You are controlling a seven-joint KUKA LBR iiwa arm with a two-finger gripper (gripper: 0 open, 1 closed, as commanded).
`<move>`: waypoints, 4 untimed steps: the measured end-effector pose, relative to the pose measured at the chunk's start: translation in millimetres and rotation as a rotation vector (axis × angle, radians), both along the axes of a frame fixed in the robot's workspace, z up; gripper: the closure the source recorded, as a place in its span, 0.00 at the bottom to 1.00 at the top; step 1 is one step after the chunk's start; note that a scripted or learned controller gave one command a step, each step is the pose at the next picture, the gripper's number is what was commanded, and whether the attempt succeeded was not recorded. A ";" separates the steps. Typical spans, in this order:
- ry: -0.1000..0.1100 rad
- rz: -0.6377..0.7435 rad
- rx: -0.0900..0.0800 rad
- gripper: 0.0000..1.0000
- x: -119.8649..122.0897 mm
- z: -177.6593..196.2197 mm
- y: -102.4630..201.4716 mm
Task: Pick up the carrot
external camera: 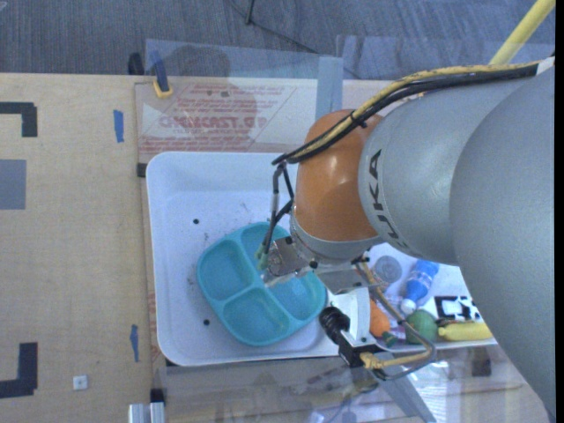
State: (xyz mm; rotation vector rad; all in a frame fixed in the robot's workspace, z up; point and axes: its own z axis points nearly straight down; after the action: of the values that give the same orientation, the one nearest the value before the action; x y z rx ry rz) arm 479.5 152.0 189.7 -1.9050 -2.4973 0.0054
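Observation:
The carrot (379, 317) is a small orange piece in the right bin, near its front edge, partly covered by a black cable and the arm. My gripper (280, 261) hangs under the orange wrist band, over the left bin at the right rim of a blue divided plate (251, 293). It is to the left of the carrot, and apart from it. The arm's bulk hides most of the gripper.
The left bin (176, 236) holds the blue plate. Beside the carrot in the right bin lie a green object (421, 324), a small water bottle (419, 285), a yellow item (465, 330) and a round tin (388, 267). The grey arm covers most of the right bin.

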 end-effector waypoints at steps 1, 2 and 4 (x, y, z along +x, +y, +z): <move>0.001 -0.081 -0.001 1.00 7.5 31.5 57.6; 0.000 -0.187 -0.001 1.00 35.7 9.8 50.3; 0.004 -0.305 -0.003 1.00 -0.6 7.1 72.5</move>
State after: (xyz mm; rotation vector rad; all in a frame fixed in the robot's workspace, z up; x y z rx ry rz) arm 478.9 224.5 196.8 -2.2608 -2.1778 0.0128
